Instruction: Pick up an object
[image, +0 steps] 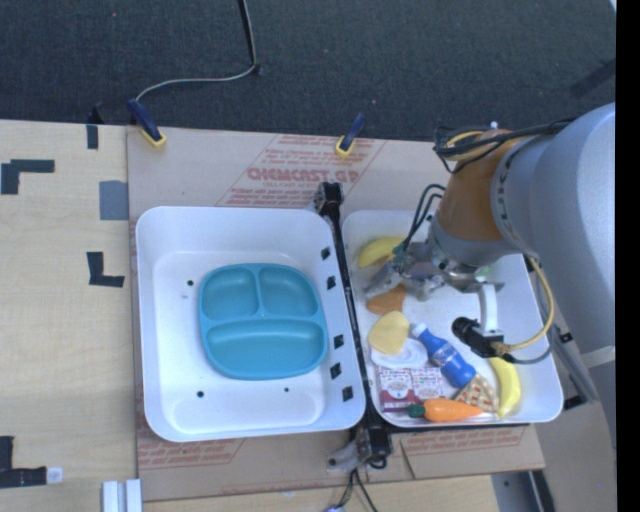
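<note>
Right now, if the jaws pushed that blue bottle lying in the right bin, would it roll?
Probably: the blue bottle lies on its side and looks rounded. It seems small and light, so may skid. The banana and carrot nearby could stop it.

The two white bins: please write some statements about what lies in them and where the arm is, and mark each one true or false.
1. The blue divided plate lies in the left bin. True.
2. The carrot lies in the left bin. False: it is in the right bin, near the front edge.
3. The gripper is over the right bin. True.
4. The blue bottle rests on the plate. False: it lies in the right bin.
</note>
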